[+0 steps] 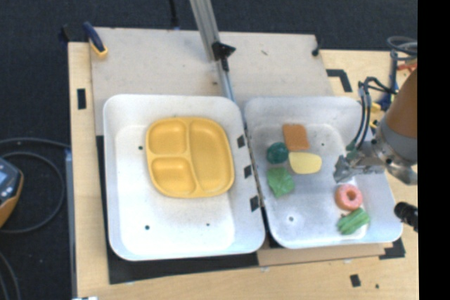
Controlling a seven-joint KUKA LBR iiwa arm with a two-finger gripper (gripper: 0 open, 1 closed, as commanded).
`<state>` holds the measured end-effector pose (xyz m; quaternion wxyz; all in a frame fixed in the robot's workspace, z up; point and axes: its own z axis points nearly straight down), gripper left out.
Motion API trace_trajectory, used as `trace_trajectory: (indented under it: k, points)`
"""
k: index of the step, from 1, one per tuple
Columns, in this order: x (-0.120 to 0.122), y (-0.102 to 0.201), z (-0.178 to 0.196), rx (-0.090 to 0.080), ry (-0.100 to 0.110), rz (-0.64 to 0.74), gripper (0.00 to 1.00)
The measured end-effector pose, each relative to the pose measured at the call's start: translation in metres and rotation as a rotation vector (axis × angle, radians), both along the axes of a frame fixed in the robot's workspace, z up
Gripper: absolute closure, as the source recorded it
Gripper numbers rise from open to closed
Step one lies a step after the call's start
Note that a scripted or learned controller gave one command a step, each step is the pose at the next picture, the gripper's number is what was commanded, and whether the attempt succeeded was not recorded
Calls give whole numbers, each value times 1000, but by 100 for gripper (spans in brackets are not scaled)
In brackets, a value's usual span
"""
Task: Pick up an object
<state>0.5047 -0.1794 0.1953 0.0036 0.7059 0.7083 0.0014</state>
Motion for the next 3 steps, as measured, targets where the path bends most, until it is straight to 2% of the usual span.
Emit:
trace_trajectory:
  k: [1,3]
  points:
    - [2,-1,40,0,1,0,100]
    - [52,88,33,4,4,5,100]
